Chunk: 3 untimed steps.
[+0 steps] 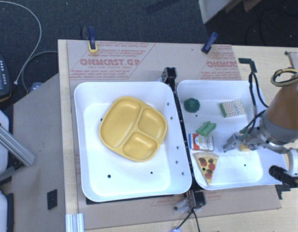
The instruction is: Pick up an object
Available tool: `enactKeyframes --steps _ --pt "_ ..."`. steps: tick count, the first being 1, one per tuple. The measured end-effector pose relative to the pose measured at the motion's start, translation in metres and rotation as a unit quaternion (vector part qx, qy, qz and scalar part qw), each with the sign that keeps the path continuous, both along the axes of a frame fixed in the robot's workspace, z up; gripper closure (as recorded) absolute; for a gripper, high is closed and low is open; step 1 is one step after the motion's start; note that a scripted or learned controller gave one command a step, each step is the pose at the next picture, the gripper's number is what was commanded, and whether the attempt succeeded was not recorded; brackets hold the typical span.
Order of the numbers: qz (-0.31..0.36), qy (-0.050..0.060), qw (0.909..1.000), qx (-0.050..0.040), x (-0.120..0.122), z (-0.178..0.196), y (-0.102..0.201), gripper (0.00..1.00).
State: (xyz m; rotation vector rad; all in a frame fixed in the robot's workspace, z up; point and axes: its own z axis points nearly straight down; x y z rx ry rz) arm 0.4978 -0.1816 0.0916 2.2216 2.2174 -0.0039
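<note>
The right bin [221,180] holds several small items: a dark green round piece [191,104], a green and white patterned block [231,108], a bright green piece [205,128], a red and white packet [202,142] and a pizza slice [206,165]. My gripper [240,143] hangs low in this bin, right of the packet, its fingers pointing left. A small yellow thing [244,147] sits at the fingertips; whether it is gripped is unclear.
The left bin [91,178] holds a yellow divided plate [133,128]. A black clamp [169,74] sits between the bins at the back. The grey arm with its orange band [287,111] enters from the right over the right bin's edge.
</note>
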Motion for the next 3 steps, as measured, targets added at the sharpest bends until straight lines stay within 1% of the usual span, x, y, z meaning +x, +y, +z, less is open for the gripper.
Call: enactKeyframes --steps 1,2,3 --pt "0.000 -0.005 1.0000 -0.0020 0.003 0.013 -0.001 1.00" --pt "0.002 -0.002 1.0000 0.0013 0.008 0.062 0.008 1.00" --pt "0.002 -0.003 1.0000 0.0006 0.018 0.121 0.008 1.00"
